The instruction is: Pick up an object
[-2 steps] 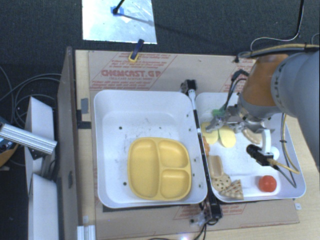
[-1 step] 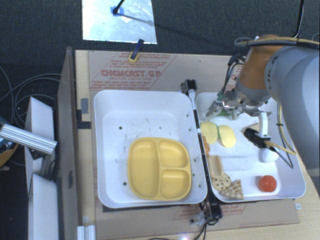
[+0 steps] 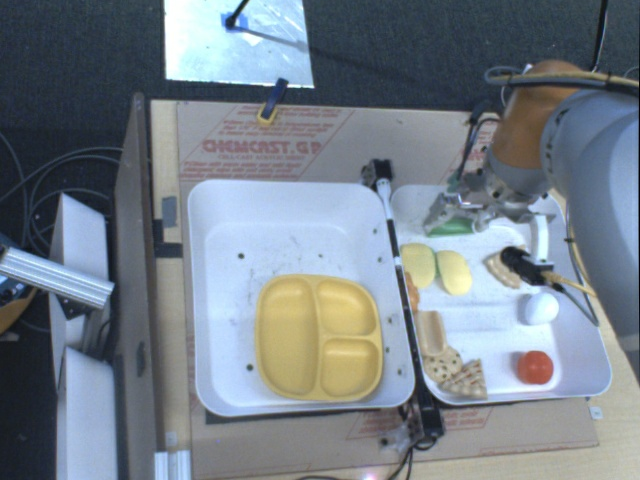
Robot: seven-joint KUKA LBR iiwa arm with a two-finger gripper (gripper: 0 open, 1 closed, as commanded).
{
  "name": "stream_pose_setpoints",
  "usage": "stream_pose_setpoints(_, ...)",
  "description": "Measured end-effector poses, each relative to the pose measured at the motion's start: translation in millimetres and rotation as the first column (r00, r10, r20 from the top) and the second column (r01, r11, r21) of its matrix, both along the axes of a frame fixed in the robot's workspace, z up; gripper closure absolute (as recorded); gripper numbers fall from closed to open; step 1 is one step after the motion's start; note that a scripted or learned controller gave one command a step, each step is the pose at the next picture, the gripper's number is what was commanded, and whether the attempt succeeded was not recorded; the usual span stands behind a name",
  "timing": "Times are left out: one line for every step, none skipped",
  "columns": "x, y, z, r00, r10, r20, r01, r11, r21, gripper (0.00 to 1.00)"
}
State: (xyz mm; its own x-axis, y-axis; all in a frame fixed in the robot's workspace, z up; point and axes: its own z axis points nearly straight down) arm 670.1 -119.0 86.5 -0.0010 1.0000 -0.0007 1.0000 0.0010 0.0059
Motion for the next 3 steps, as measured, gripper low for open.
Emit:
stream_pose_setpoints(-0.6,-8.1,-0.7,1.000,0.000,-0.001,0.000,1.000,0.000,0.00)
stream_pose_setpoints(-0.6,-15.7,-0.7,1.000,0.000,-0.001,0.000,1.000,-0.001,0.00)
stream_pose_setpoints(-0.6,-21.6,-0.8,1.000,0.000,-0.001,0.000,1.000,-0.001,0.00)
